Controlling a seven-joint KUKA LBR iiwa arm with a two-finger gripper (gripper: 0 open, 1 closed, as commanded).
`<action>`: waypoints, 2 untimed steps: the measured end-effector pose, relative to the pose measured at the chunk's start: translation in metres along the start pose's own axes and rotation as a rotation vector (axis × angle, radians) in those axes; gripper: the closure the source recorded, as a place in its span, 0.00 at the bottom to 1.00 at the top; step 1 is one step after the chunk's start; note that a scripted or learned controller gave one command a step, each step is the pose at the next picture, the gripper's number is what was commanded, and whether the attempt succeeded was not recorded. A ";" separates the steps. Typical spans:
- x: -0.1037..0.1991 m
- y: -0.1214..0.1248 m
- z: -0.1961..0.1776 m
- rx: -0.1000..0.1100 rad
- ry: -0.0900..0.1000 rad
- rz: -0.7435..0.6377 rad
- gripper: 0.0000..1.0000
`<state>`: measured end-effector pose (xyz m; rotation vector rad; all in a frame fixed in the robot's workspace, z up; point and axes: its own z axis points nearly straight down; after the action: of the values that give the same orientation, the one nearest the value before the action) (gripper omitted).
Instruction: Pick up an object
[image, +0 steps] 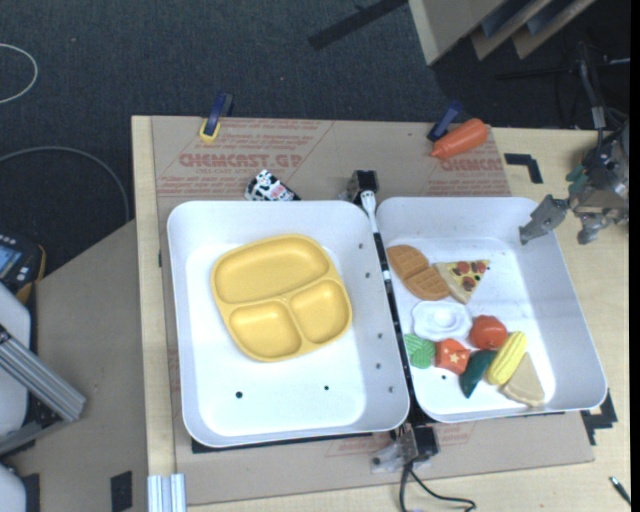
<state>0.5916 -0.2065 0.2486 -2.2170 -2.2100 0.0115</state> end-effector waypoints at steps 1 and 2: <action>0.001 0.002 -0.008 -0.014 -0.003 -0.003 0.00; 0.002 0.006 0.055 -0.006 0.000 -0.003 0.00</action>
<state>0.5971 -0.2045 0.1935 -2.2167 -2.2172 0.0050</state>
